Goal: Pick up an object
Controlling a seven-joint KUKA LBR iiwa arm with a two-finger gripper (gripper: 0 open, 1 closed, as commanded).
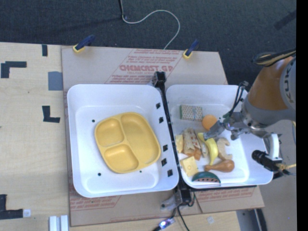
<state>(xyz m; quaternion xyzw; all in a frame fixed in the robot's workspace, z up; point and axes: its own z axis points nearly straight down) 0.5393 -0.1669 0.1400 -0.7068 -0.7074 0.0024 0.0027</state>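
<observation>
We see 2 shallow white bins side by side on a cardboard sheet, clipped down, we judge, so nothing slides. The left bin holds a yellow tray with 3 compartments, all bare; it looks set out as a place to receive food. The right bin holds the pile of toy food, bunched toward its middle and near side where the arm can reach in from the right.

The gripper hangs low over that pile, right at the upper end of the banana and just below the orange. We cannot tell how the gripper is set, nor whether it holds anything.

Smaller pieces crowd close: the drumstick near the front, the watermelon slice against the front wall, the cheese wedge beside it. Such crowding, we judge, makes a clean grasp on 1 piece harder.
</observation>
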